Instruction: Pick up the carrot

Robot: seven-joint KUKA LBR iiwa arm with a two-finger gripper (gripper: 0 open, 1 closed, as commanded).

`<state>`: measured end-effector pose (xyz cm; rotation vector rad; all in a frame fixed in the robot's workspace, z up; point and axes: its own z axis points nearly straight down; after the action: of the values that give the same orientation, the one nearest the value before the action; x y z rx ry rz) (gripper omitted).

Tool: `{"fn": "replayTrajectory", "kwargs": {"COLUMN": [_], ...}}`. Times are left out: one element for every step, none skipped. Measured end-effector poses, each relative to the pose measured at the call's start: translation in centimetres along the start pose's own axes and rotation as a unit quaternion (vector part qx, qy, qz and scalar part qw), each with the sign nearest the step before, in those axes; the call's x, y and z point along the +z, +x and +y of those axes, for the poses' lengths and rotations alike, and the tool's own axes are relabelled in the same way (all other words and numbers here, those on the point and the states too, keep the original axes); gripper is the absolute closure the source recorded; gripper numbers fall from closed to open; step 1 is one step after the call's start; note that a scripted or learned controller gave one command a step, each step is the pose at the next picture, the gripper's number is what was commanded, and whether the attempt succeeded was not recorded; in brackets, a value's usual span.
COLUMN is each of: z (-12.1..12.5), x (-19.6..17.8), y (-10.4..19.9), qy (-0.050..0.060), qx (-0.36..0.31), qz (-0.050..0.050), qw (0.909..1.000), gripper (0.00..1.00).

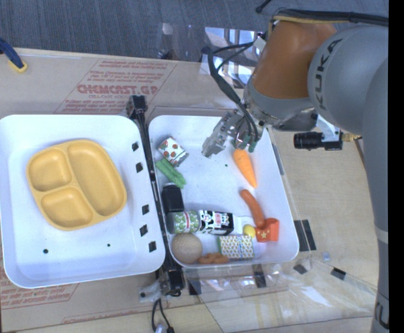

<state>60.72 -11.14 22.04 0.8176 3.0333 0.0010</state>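
One gripper (224,139) hangs over the far part of the right bin (280,179), its metal fingers a blurred cluster pointing down-left; whether they stand apart or closed cannot be told, and nothing is seen between them. The wrist and the grey arm (341,68) with its orange band cover the bin's far-right corner and part of the bench beyond.

Carrot (244,166) lies on the bin floor just right of and nearer than the fingertips, thick end toward the gripper, tip pointing near. Contact between claw and carrot cannot be judged.

Right bin, other contents: a small patterned block (172,150) left of the gripper; a green pod-like piece (170,173) nearer than it; a dark object (171,200) by the left wall, hard to identify. Along the near wall: a black-and-white bottle (203,221) lying on its side, a tan ball (186,246), a small patterned box (235,245), a red item (267,230), and an orange sausage shape (252,205) leaning toward it. Several of these overlap and their edges blur.

Left bin (14,248) holds one yellow divided plate (76,183) with three compartments.
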Motion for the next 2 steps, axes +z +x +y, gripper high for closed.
{"fn": "replayTrajectory", "kwargs": {"z": [-0.6, -1.1], "x": [-0.4, -1.9], "y": [-1.9, -5.9], "qy": [0.001, 0.001], "qx": [0.091, 0.181], "qz": [-0.002, -0.002], "qw": [0.9958, 0.9834], "gripper": [1.0, 1.0]}}
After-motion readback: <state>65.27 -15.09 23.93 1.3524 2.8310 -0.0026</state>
